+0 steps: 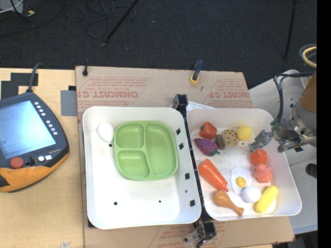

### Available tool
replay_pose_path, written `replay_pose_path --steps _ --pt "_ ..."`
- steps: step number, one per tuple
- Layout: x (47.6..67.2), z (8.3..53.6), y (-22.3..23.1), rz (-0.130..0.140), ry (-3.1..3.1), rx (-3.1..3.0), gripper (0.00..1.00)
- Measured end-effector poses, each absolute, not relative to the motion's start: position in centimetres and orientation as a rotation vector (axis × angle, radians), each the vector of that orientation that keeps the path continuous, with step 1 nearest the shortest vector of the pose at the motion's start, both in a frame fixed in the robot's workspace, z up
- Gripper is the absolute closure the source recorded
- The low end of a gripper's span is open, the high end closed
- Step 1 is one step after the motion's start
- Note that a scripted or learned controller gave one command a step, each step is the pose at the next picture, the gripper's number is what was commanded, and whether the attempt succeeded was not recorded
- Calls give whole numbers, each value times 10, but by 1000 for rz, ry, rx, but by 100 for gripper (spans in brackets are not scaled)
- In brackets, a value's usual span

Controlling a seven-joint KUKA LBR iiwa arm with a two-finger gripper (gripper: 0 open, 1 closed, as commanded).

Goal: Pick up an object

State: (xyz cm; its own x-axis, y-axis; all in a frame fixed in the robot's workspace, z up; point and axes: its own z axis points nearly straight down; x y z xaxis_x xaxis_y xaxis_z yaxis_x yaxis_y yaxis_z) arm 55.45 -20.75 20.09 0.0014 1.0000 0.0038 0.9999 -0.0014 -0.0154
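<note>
Red toy tomato [258,156] lies in the right bin [289,203], just beneath the claw [274,137], which hangs open and empty; a short drop straight down would likely reach it.

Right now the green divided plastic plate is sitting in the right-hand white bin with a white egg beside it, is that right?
Not quite. The camera view shows the green divided plastic plate in the left-hand white bin, not the right-hand one. The rest holds: a white egg lies beside it, near the plate's upper left corner.
</note>
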Motion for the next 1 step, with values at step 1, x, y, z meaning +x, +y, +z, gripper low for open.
replay_pose_path --steps 1 --pt "557 209 -208 1 -2221 -2220 0"
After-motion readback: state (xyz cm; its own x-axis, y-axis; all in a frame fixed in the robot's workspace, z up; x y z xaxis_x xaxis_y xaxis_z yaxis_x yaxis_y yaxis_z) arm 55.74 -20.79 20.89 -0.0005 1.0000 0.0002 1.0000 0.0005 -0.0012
